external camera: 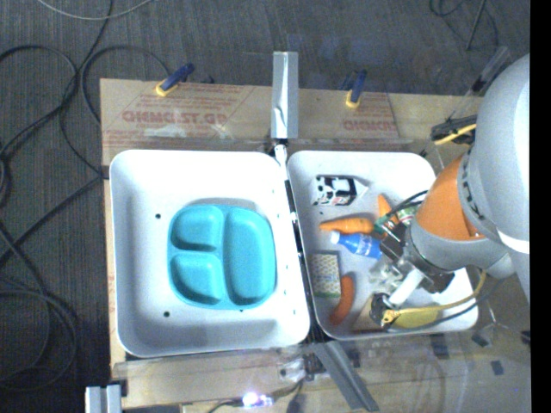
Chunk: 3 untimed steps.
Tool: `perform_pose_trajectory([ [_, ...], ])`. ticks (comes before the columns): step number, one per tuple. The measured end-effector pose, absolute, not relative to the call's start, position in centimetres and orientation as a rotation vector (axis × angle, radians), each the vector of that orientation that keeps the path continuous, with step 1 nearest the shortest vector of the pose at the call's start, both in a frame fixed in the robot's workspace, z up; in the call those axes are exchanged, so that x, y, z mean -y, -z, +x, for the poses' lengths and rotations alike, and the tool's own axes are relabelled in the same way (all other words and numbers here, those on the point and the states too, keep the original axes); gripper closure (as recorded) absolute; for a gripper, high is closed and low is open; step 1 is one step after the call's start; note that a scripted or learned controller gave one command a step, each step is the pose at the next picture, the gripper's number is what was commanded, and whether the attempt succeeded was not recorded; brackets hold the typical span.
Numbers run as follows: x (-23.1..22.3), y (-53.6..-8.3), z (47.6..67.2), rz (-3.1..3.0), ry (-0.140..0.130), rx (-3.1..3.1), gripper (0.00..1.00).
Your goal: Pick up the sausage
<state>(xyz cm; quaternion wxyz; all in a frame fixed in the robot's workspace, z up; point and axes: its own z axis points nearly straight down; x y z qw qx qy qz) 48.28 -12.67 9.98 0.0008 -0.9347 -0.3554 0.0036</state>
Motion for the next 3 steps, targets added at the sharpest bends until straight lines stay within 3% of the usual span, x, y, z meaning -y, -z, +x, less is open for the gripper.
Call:
perform_pose_trajectory([
  [1, 11.2, -8.9, 48.5, -3.090, 0.007, 0.611, 1.00],
  [2, 1.9, -18.3, 51.4, -3.048, -0.008, 0.767, 1.00],
  [3, 1.9, -18.3, 51.4, -3.049, -0.009, 0.766, 0.00],
])
